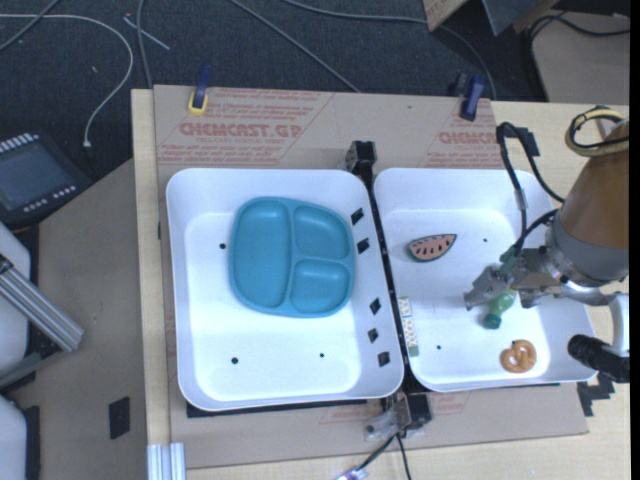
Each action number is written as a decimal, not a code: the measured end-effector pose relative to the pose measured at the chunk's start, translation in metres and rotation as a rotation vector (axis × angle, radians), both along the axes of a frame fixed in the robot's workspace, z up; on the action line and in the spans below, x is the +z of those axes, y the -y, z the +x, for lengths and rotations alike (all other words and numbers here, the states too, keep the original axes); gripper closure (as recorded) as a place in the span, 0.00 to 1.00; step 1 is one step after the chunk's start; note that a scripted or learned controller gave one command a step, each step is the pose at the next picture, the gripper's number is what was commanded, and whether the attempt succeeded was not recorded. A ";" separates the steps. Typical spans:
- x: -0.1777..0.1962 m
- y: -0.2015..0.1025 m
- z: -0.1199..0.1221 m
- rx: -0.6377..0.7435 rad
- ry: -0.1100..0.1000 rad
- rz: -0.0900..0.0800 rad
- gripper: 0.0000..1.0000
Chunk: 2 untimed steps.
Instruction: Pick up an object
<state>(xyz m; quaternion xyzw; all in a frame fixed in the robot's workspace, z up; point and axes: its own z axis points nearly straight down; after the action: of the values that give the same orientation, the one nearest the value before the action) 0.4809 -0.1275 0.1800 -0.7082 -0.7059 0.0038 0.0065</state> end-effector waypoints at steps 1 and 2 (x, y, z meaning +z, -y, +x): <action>0.006 0.000 0.003 0.003 0.013 -0.002 0.00; -0.057 -0.005 0.002 0.003 0.007 0.000 0.00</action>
<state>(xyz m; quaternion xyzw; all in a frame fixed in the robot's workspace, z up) 0.4829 -0.1225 0.1230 -0.7072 -0.7070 0.0015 0.0041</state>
